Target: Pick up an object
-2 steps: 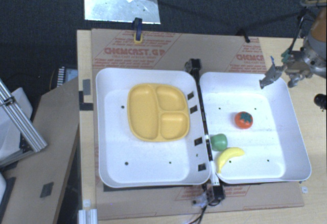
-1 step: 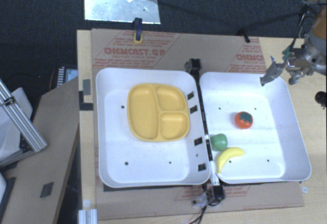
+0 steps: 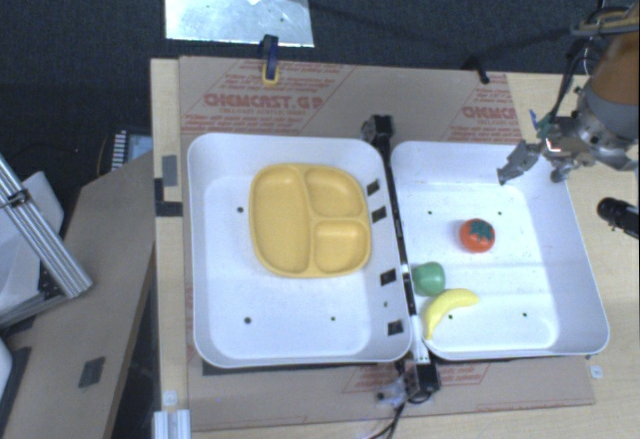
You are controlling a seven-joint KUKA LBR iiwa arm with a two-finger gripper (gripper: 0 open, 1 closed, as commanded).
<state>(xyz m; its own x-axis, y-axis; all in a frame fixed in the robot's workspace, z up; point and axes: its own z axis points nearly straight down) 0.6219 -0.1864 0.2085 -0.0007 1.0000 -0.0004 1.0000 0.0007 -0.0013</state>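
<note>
The left bin (image 3: pixel 215 257) sits on the bench (image 3: pixel 120 217) and holds a yellow plate (image 3: pixel 305 219) with three compartments, lying flat near the bin's middle. The plate is apart from every wall of its bin. A black strip with clips (image 3: pixel 392 227) runs along the seam where the left bin meets the right bin (image 3: pixel 560 267), and the two bins touch along it.

In the right bin, three toy foods lie on the floor. A green piece (image 3: pixel 429 277) rests against the bin's left wall, just beside the seam. A banana (image 3: pixel 447 307) lies just below the green piece, touching or nearly touching it, with its curved body pointing toward the bin's near left corner. A tomato (image 3: pixel 477 235), red with a small green top, sits near the middle of the right bin, well apart from the banana and the green piece.

The gripper (image 3: pixel 535 159) hangs over the far right part of the right bin, above and to the right of the tomato and well apart from it. Its fingers look spread, with one dark tip (image 3: pixel 512 170) reaching left toward the bin's far wall and another part near the right rim. Nothing lies between the fingers, and they touch none of the three toys. The arm (image 3: pixel 612 97) enters from the right, its orange band just above the wrist.
</note>
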